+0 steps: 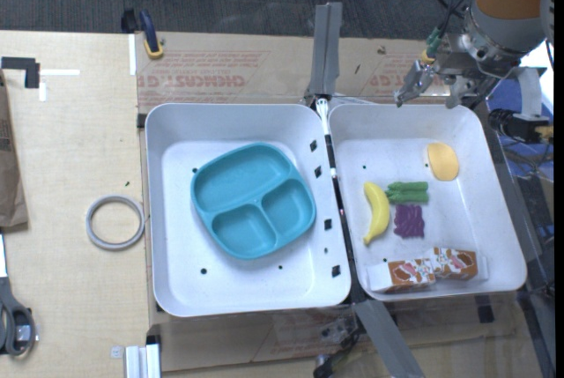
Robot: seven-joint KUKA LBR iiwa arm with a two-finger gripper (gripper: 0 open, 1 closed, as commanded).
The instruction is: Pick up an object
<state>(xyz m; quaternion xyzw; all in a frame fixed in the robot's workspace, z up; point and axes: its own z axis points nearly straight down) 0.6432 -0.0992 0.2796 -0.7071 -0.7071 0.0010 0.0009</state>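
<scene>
The right bin (502,218) holds a yellow banana (377,211), a green bean bundle (407,191), a purple grape bunch (408,220), a pale yellow oval piece (443,161) and an orange-and-white carton (423,270) lying along the front wall. My gripper (430,96) hangs over the bin's far rim, above and behind these items. It is open, its two fingers spread with nothing between them. The nearest item is the yellow oval piece, just in front of it.
In the left bin (167,262) lies a blue divided plate (254,200). On the bench to the left are a grey tape ring (115,221), scissors (13,325) and a blue clamp (148,31). A grey post (326,50) stands behind the divider between the bins.
</scene>
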